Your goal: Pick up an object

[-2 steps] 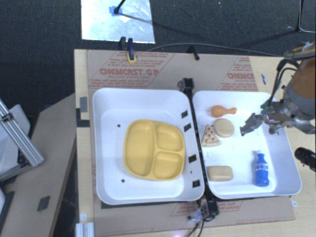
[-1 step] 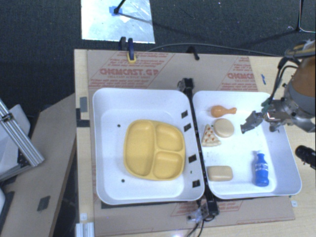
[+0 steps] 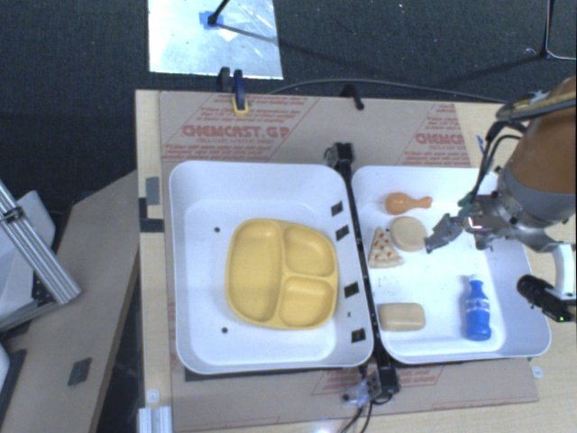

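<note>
The right bin [image 3: 523, 269] holds an orange drumstick [image 3: 406, 203], a round beige bun [image 3: 408, 234], a pizza slice [image 3: 385, 250], a beige bread block [image 3: 401, 316] and a blue bottle [image 3: 477, 308]. My gripper [image 3: 448, 231] hangs over this bin, just right of the bun and above the bottle in the picture. Its dark tip points left toward the bun. I see no object lifted off the bin floor.
The left bin [image 3: 194, 242] bears a yellow divided plate [image 3: 281, 272]. A black divider with clips [image 3: 354, 269] runs between the bins. The grey arm with its orange band [image 3: 545, 156] enters from the right, and a dark fitting [image 3: 544, 298] sticks out near the bottle.
</note>
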`<state>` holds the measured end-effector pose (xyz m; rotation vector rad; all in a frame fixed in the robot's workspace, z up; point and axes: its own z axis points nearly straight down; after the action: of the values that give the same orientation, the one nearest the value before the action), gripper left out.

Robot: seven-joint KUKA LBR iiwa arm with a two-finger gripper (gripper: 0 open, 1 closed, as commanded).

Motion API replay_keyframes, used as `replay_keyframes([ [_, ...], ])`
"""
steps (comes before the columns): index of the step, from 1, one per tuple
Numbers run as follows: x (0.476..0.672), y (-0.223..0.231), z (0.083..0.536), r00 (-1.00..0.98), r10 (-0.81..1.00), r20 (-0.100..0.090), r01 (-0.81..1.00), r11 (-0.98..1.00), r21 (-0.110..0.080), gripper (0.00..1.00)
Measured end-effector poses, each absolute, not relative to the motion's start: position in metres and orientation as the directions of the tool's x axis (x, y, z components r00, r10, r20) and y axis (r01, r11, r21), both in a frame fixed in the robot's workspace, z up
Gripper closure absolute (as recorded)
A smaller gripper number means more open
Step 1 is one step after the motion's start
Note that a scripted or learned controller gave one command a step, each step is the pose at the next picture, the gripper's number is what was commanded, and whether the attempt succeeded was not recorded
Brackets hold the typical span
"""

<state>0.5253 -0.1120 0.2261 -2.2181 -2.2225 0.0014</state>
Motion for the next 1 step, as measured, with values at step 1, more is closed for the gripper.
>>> replay_keyframes([
  [1, 0.5257, -0.1136, 0.1841, -0.002, 1.0, 0.001, 1.0, 0.002, -0.003, 0.0],
])
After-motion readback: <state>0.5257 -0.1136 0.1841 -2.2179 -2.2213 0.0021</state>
